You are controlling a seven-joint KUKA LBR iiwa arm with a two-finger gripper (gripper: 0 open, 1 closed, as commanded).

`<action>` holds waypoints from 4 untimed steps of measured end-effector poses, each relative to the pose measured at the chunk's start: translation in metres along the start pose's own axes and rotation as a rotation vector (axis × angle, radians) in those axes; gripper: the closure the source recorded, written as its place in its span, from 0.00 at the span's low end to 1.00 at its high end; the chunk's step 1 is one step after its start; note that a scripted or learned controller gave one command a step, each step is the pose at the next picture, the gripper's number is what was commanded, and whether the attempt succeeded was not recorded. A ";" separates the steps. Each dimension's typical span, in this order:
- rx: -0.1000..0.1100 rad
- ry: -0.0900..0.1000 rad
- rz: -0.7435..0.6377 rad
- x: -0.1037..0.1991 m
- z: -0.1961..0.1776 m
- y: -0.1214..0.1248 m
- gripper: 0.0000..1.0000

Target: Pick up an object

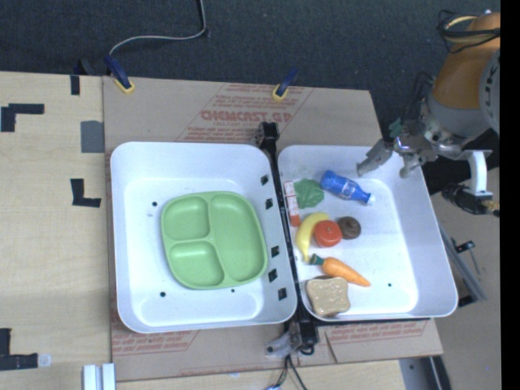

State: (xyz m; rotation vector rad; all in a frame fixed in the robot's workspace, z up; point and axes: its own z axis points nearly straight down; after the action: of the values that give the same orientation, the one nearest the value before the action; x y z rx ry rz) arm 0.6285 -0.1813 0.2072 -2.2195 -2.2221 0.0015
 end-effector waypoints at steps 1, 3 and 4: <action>-0.004 -0.001 -0.001 -0.002 0.120 0.000 0.00; -0.008 -0.016 0.006 0.063 0.120 -0.031 0.00; 0.036 0.001 0.012 0.079 0.123 0.033 0.00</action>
State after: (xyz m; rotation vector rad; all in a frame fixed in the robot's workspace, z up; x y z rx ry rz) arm 0.6615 -0.1019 0.0843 -2.2141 -2.1902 0.0405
